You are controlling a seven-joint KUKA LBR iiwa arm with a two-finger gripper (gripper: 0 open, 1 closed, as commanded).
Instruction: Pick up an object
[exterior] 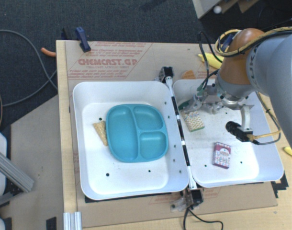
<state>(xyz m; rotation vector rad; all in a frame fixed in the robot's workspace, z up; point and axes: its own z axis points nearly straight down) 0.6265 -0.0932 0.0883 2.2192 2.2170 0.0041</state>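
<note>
In the right bin (261, 169) lie a small patterned beige pad (194, 121) near the left wall and a little maroon box (222, 155) toward the front. A green scrap (185, 104) pokes out by the back left wall. My gripper (205, 99) hangs low over the bin's back left part, just above and to the right of the beige pad, with the grey arm and orange band (239, 56) above it. The wrist hides the gripper's tips.
The left bin (88, 176) holds a teal divided plate (137, 132) with a tan wedge (101, 130) tucked at its left edge. A black cable fitting (238, 132) hangs off the arm over the right bin. A blue clamp (82, 39) sits at the board's back left.
</note>
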